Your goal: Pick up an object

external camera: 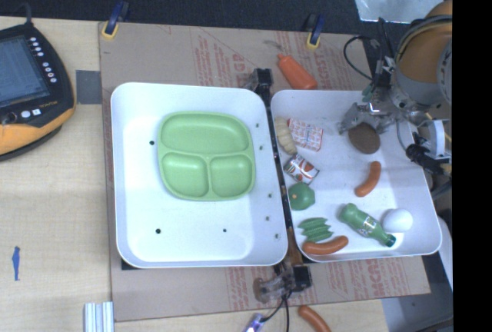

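Wooden bench and a sheet of brown cardboard (192, 54) sit under two white bins, with dark carpet beyond the far edge. You have the gripper (369, 117) low in the far part of the right bin (419, 204), its metal fingers spread wide and angled down toward a brown rounded object (364, 140) that lies just under and in front of them; nothing sits between the fingers, and you cannot tell whether a tip touches the brown piece. Just nearer you than that piece lies a small sausage (368, 178), and further toward you from the gripper rest a white egg (398, 220) and a green bottle (367, 224), touching or nearly so. Away from the gripper toward the left bin you find a red-and-white packet (307, 135), a small can (300, 168), a yellowish corn piece (286, 140), a green apple-like fruit (301, 196), a green ridged item (314, 228) and a longer sausage (325, 247) at the near rim. Well clear of the gripper, the left bin (138, 230) holds a green divided plate (206, 156). Behind the bins, an orange carrot (295, 71) lies on the cardboard, and far across the bench a teach pendant (31, 88) rests at the edge.
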